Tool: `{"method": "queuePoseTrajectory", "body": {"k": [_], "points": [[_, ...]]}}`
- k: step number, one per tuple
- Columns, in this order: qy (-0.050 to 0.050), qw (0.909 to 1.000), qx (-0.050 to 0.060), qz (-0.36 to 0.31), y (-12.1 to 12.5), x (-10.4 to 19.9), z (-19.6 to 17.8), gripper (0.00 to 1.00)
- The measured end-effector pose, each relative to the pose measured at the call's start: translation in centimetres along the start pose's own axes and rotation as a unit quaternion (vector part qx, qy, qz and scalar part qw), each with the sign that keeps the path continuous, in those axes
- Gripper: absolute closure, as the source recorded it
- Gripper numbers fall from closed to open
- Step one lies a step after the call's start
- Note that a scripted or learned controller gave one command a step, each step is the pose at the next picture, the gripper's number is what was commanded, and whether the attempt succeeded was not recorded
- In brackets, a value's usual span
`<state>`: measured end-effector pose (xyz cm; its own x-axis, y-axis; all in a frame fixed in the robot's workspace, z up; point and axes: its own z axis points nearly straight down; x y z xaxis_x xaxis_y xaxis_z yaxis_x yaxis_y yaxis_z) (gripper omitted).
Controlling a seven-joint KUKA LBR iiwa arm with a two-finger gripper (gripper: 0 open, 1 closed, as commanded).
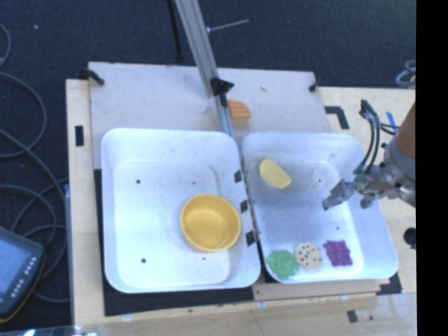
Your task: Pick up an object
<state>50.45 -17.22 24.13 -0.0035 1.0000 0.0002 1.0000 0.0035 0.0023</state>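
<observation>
Nothing is picked yet: the hand [348, 196] hangs with fingers apart and bare over the right bin [371, 257], above the purple piece [339, 253].

1. A metal pole [198, 44] slanted across the bench [80, 187].
2. An orange item [239, 110] lay beside the pole's base.
3. Black cables [24, 187] and a tablet [15, 271] sat at the left.
</observation>
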Motion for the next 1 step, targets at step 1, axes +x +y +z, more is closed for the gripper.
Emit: {"method": "queuePoseTrajectory", "body": {"k": [1], "points": [[0.0,1.0,0.0,0.001,0.0,-0.02,0.0,0.0]]}}
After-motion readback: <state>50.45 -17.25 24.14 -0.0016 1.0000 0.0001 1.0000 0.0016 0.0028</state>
